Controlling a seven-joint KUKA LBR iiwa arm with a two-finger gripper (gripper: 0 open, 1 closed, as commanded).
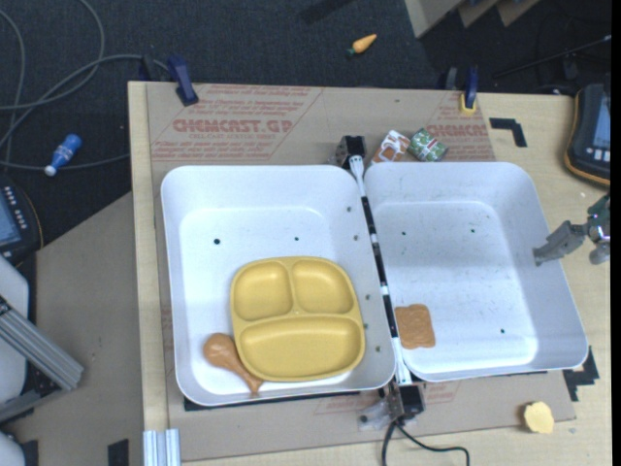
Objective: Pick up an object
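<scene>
From my station, I judged the pick had not begun. The gripper [568, 241] sat at the right edge of the frame, just over the right bin's [456, 178] outer rim, and I could not tell its state from this view; nothing showed in it. The candidates all lay in the bins. The yellow divided plate [296, 316] rested in the lower part of the left bin [247, 192], with a tan drumstick-shaped toy [229, 355] touching its lower left edge. A brown flat piece [415, 325] lay in the right bin's lower left corner. Reaching in, closing on one and lifting all remained.
</scene>
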